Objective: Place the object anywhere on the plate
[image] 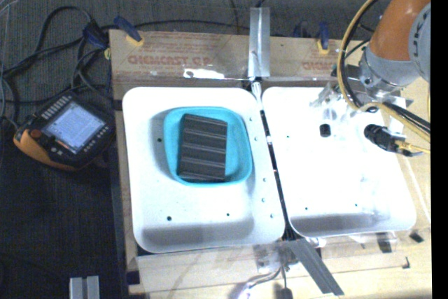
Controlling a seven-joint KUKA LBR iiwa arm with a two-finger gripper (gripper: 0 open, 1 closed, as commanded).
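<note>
Dark ribbed block lies on the turquoise plate; the arm hangs over the other bin.

On the tabletop, the left shallow white bin (pixel 203 220) holds a turquoise rounded-square plate (pixel 240 154), and the dark grey ribbed rectangular block (pixel 203 147) rests flat inside it, wholly within the rim. The grey arm with its orange band (pixel 400 17) sits over the right shallow white bin (pixel 350 199); whether its jaws (pixel 327 124) stand apart or together, I cannot tell. The risk, as I judge it: a fresh reach leftward could nudge the block over the plate's edge.

One camera (fixed overhead) slants down on both bins (pixel 140 220).
</note>
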